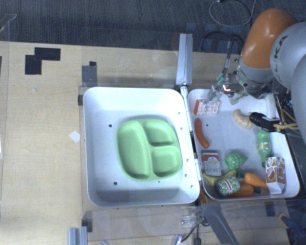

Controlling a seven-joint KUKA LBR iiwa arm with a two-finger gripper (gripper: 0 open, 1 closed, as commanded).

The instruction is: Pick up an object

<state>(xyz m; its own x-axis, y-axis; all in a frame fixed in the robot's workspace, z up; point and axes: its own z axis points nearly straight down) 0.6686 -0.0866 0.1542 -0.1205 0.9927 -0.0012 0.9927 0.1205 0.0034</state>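
You are viewing the gripper [214, 92] hanging over the far left corner of the right bin [290, 188], directly above a small red-and-white packet [206, 107]. Finger state: you cannot tell. The green divided plate [149, 148] is lying centred in the left bin [94, 137].

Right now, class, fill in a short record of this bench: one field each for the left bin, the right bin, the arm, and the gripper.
left bin: white bin holding a green divided tray
right bin: white bin with toy food, including a red sausage, a carrot, a green bottle and small cartons
arm: grey with orange band, reaching in over the right bin's far edge
gripper: gripper low at the far left corner of the right bin, just above a small red-and-white packet
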